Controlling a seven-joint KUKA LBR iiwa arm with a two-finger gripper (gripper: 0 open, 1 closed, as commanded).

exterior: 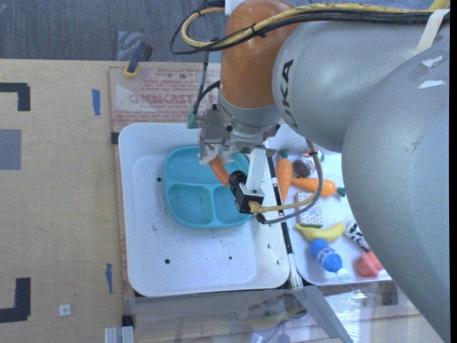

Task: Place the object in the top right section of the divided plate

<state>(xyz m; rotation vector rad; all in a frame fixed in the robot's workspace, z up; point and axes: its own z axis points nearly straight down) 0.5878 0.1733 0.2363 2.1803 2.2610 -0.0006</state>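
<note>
Orange plastic carrot [220,171], the small toy one, sits pinched between the fingers of the arm's two-finger gripper [218,167], right over the blue divided plastic plate [193,195]. From where I stand it hangs tilted over the plate's upper right part, close to the rim on that side; whether it touches the plate's surface I cannot tell. The plate lies in the left shallow white bin [193,270], toward its upper middle, with three compartments showing: one long one at the top and two smaller ones below.

The grey arm with its orange band [253,56] comes in from the right and covers much of the other white bin [303,266]. In that bin, a second orange toy carrot [284,177] lies along the left edge, with another orange piece [318,186] just beside it. Below them rest a yellow toy banana [320,231], a blue and white toy bottle [326,256] and a pinkish-red block [368,264], all near each other. Yellow and black cables [214,16] loop above the wrist.
</note>
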